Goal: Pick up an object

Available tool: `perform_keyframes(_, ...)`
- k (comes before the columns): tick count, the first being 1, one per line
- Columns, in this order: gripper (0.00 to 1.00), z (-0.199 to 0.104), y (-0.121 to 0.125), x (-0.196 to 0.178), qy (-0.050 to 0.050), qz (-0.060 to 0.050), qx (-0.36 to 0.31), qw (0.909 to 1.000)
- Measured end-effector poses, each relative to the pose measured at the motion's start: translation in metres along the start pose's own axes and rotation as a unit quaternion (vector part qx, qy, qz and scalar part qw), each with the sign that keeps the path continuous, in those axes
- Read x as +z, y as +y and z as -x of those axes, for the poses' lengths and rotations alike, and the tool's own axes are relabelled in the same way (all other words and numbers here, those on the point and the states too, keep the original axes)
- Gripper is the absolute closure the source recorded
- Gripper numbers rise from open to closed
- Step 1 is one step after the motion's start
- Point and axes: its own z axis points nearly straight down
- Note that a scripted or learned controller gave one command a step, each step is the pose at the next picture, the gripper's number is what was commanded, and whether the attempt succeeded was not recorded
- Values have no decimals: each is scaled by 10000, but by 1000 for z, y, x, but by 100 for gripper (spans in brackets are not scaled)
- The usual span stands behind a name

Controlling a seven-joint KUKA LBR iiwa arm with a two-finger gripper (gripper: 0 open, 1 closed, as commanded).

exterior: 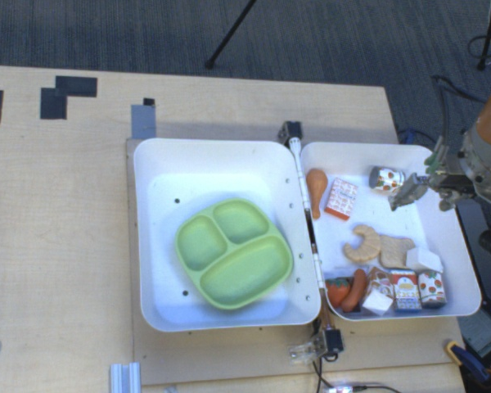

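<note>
Along the near edge of the right bin, three small printed cartons are sitting in a row, with one white block and two sausage-like pieces, one red and one orange with a green top, crowding against them toward the bin's near left corner. Two tan biscuit shapes are lying just behind that cluster. One carrot and one orange-and-white packet are resting near the bin's far left corner, and one small can is lying on its side toward the far edge. One grey hand is hovering just beside the can, its fingers spread narrowly and gripping nothing. One green divided plate with three compartments is sitting alone in the left bin, with both bins sitting side by side on the tabletop.
</note>
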Motion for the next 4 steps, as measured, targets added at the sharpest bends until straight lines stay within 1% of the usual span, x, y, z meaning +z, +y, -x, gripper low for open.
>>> perform_keyframes(1,0,-50,-38,150,8,-20,15,10000)
perform_keyframes(2,100,-51,-36,139,6,10,10,10000)
perform_keyframes(3,100,-106,12,38,5,7,0,10000)
perform_keyframes(4,100,-43,-28,166,-4,42,5,10000)
